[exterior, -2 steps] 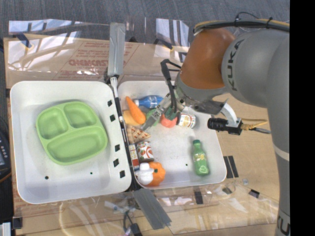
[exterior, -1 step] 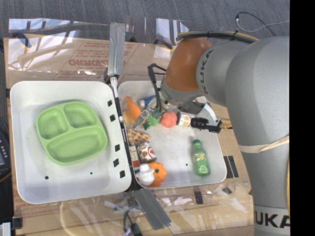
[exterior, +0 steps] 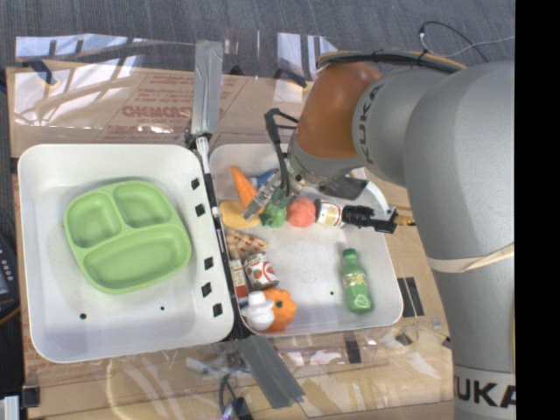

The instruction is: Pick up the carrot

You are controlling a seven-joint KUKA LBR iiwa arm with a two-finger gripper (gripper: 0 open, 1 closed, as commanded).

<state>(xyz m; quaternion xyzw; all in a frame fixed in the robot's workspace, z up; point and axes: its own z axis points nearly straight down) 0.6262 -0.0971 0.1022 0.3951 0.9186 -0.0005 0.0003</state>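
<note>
The small orange tapered plastic carrot (exterior: pixel 241 185) lies near the upper-left corner of the right shallow white bin (exterior: pixel 385 261), its long axis slanting from upper left to lower right. The grey metal two-finger gripper (exterior: pixel 267 195) sits just to the carrot's right and slightly below, near touching; whether it clasps anything cannot be told. A green leafy toy (exterior: pixel 276 212) crowds below.
</note>
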